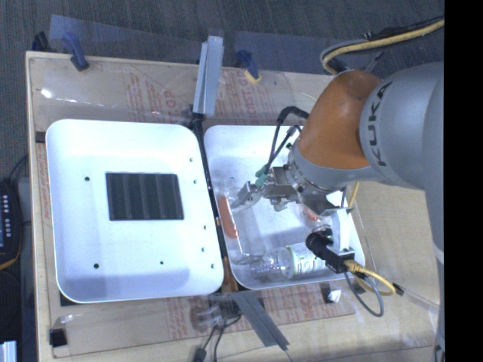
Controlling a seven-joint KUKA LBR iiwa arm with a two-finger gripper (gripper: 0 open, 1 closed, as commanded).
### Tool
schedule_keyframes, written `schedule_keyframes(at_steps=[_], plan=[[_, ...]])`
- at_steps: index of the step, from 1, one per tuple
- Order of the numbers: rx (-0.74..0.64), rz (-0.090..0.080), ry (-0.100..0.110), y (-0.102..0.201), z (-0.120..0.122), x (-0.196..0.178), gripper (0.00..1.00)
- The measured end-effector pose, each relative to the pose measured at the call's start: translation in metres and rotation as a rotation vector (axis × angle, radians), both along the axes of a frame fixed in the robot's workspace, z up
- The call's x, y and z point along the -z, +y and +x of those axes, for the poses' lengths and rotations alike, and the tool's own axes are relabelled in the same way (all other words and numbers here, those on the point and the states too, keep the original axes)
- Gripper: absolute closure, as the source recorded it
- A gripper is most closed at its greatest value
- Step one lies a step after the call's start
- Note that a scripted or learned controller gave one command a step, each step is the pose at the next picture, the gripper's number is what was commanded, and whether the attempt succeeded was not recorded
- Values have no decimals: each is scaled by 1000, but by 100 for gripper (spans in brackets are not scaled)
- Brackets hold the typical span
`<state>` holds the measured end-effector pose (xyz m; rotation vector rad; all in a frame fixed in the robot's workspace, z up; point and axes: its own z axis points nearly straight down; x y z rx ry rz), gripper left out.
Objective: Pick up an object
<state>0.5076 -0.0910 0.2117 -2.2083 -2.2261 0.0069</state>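
Note:
My gripper [253, 193] hangs over the middle of the right bin [226, 145], reaching in from the right under the orange-banded wrist. Just left of it and below, an orange-red stick [228, 217] lies along the bin's left wall, apart from the gripper. A clear plastic bottle [281, 264] with a white label lies on its side along the front wall. A small reddish piece [311, 216] peeks out beneath the wrist. In the left bin [68, 149] a dark grey ribbed block [143, 196] lies flat at the centre. I see nothing between the gripper's tips.
A grey metal bar [207, 74] stands at the back between the bins. Blue clamps [75, 51] hold the back edge of the bench. A yellow cable [373, 281] loops past the right bin's front right corner.

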Motion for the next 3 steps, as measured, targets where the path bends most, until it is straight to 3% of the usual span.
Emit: schedule_keyframes(at_steps=[1, 2, 3], plan=[[-145, 1, -1, 4, 2, 21, 0], [-128, 2, -1, -72, -12, 32, 0], [-131, 2, 1, -72, -12, 22, 100]])
